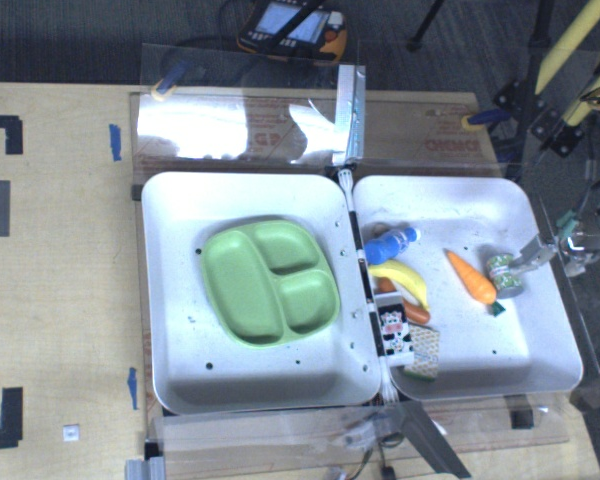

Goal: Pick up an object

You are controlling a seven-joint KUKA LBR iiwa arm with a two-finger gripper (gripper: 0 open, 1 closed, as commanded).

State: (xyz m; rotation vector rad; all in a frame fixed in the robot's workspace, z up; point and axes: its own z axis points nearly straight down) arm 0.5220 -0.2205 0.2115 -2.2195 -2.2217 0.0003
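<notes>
Camera view looks down on two shallow white bins side by side on a pale wooden bench. The left bin (170, 268) holds a green divided plate (270, 281) with three compartments, lying flat near its middle. The right bin (540, 358) holds a cluster of small things along its left wall: a blue bottle (391, 243) lying on its side at the far end of the cluster, a yellow banana (401, 279) just near of it and touching it, a small reddish piece (416, 314) under the banana's near end, a black-and-white patterned carton (394, 332) against the wall, and a speckled tan packet (425, 352) at the near end. An orange carrot (470, 275) lies apart from them toward the middle right of this bin, tilted with its thin tip pointing far-left. The gripper (504, 276) reaches in from the right and sits low in the right bin, just beside the carrot's thick end and seemingly touching it; whether it is spread or pinched together cannot be told at this size. A small dark green scrap (497, 309) lies just near of the gripper. Beyond the bins, a handheld controller (290, 26) with a lit screen rests on the dark floor.
</notes>
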